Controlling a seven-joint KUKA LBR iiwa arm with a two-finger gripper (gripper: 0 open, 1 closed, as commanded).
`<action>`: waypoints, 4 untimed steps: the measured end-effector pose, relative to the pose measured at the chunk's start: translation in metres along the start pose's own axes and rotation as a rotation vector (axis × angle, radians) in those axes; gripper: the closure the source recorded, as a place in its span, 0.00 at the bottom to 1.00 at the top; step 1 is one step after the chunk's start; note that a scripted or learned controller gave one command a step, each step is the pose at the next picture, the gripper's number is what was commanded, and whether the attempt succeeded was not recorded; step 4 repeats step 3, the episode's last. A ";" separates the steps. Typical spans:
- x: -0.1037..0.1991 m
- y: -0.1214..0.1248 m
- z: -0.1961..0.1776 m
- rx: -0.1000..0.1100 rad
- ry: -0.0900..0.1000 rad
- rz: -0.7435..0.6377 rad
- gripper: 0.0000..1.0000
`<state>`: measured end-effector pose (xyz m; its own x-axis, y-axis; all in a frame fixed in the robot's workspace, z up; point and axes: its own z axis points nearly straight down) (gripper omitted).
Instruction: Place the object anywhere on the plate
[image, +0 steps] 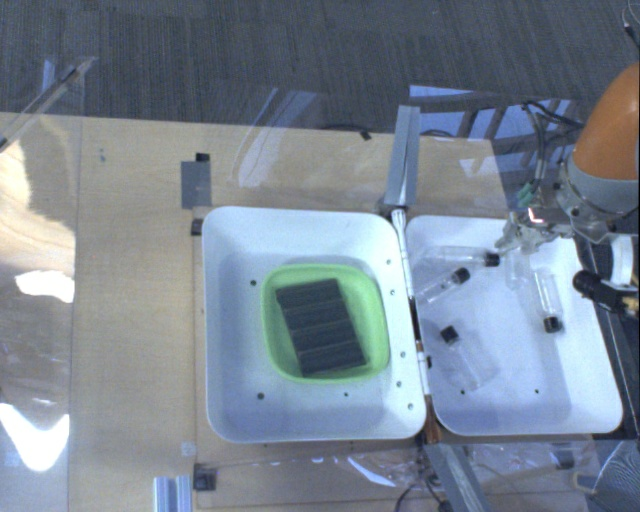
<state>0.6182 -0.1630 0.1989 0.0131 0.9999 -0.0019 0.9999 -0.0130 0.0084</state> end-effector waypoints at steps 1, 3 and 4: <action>0.077 -0.035 0.008 0.004 0.002 -0.163 1.00; 0.169 -0.070 0.013 0.004 0.003 -0.220 0.00; 0.169 -0.070 0.013 0.004 0.003 -0.220 0.00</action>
